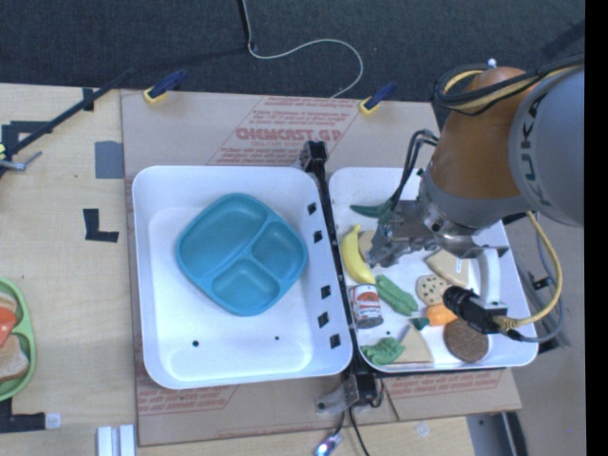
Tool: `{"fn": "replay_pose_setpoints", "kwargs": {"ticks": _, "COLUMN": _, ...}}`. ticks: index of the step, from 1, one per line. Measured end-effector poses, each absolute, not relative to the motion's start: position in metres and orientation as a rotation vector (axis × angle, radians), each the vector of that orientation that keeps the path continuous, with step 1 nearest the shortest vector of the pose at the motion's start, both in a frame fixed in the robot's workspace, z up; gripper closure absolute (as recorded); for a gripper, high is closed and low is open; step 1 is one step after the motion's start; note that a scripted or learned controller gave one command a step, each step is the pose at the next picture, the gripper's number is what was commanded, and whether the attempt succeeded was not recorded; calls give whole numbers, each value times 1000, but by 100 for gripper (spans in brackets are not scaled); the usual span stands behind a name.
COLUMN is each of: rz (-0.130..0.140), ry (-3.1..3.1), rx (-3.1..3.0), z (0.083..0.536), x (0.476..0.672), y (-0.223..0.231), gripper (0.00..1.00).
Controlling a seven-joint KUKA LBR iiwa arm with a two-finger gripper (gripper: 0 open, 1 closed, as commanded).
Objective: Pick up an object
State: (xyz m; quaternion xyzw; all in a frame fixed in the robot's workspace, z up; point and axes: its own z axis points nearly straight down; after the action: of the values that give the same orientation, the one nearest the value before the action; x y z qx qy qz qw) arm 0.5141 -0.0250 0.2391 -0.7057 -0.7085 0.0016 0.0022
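Bins number two on your table (pixel 190 122): the left bin (pixel 152 255) carries one blue divided plate (pixel 242 253) with bare white floor along its near and left edges, while the right bin (pixel 518 350) is crowded with one banana (pixel 357 256), one small can (pixel 367 306), two green pieces (pixel 396 294), a cracker (pixel 432 288) and a brown disc (pixel 466 342), packed close with little free floor. Your gripper (pixel 391 240) sits low over the right bin just beside the banana, and you cannot tell its opening or any hold. Cardboard covers the table, and dark carpet (pixel 114 17) lies beyond its far edge.
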Motion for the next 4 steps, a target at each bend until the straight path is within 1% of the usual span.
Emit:
{"fn": "replay_pose_setpoints", "kwargs": {"ticks": 1, "rz": 6, "ry": -2222, "rx": -2213, "z": 216, "x": 496, "y": 18, "gripper": 100}}
{"fn": "replay_pose_setpoints", "kwargs": {"ticks": 2, "rz": 5, "ry": -2222, "rx": -2216, "z": 227, "x": 497, "y": 16, "gripper": 100}}
{"fn": "replay_pose_setpoints", "kwargs": {"ticks": 3, "rz": -2, "ry": -2221, "rx": -2226, "z": 282, "x": 490, "y": -25, "gripper": 100}}
{"fn": "replay_pose_setpoints", "kwargs": {"ticks": 4, "rz": 5, "ry": -2226, "rx": -2211, "z": 254, "x": 483, "y": 40, "gripper": 100}}
